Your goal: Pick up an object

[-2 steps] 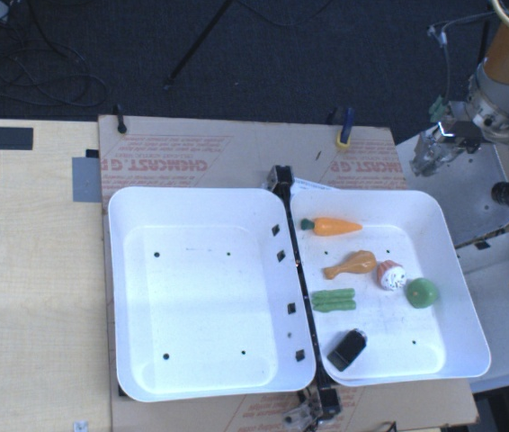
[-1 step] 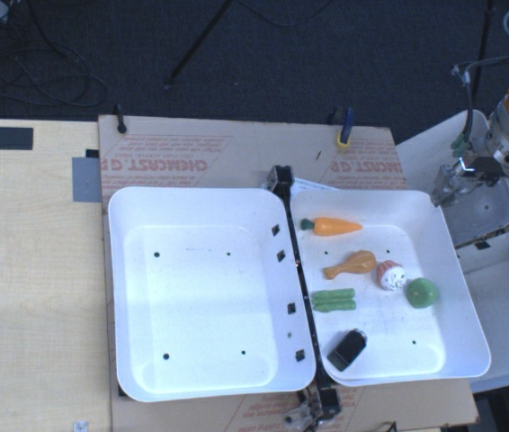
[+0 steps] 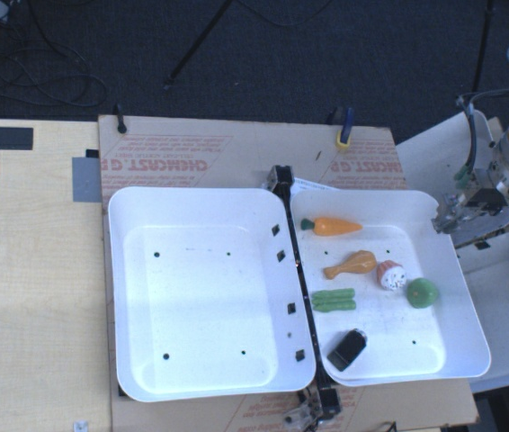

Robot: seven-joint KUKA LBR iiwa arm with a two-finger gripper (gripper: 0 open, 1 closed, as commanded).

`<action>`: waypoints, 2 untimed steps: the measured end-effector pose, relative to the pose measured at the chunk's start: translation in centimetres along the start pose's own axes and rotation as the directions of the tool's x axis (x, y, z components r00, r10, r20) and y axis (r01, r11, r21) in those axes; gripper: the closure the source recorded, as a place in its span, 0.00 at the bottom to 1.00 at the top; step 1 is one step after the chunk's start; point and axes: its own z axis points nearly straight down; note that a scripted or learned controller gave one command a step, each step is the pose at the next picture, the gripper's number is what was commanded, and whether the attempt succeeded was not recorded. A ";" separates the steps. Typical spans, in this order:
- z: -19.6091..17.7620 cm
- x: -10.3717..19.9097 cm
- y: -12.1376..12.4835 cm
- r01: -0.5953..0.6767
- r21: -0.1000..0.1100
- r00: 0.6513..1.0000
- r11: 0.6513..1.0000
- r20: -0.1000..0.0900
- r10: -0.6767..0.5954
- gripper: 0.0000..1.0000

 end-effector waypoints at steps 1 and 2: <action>-4.6 8.0 6.1 0.009 -0.011 1.000 1.000 0.001 -0.009 1.00; -3.4 -0.5 0.1 -0.006 -0.001 1.000 1.000 0.002 0.006 1.00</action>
